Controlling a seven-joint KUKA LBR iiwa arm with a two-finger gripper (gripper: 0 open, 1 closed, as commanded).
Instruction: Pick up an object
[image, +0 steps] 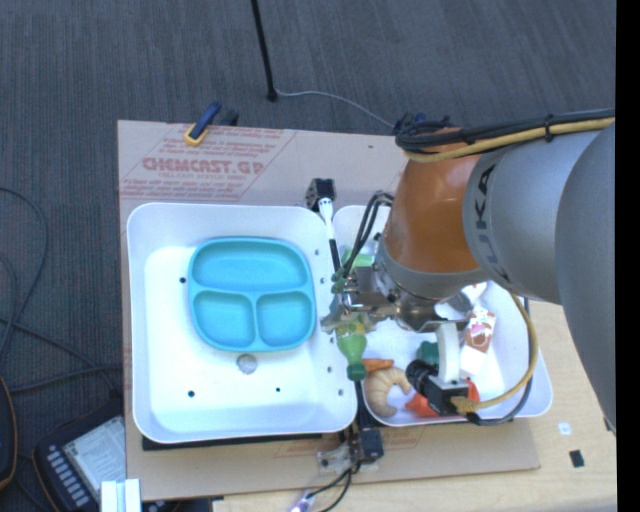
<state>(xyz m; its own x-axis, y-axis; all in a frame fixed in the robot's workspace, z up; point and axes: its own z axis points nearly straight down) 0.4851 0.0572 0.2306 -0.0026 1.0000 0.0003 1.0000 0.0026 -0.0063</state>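
My arm (520, 210) is the biggest thing here: its grey body comes in from the right and upper right, and the orange band (435, 215) sits above the wrist, hanging over the right bin. Black and yellow cables (500, 130) run along the top of it.

Under everything lies a brown board (200, 165) with red printing, on the bench top. It bears 2 shallow white bins side by side. The left bin (160, 330) holds a light blue divided plate (250, 293) with 3 compartments, 1 wide one along the top and 2 smaller ones below. A small round greyish piece (246, 364) lies on the bin floor just below the plate.

The right bin (530, 385) is mostly covered by my wrist. At its near end I can see a heap of small toys: a tan croissant-like piece (388, 382), a green piece (352, 350) near the wall between the bins, something red and orange (425, 405) beside a black part, and a white and red item (480, 328) at the right. These are the objects to pick, and all lie in this bin.

My gripper (352, 305) is low at the left side of the right bin, close to the dividing wall, just above the green piece. I cannot tell how it stands or whether it has anything.

A small blue and yellow tool (203, 121) rests at the far left corner of the board.
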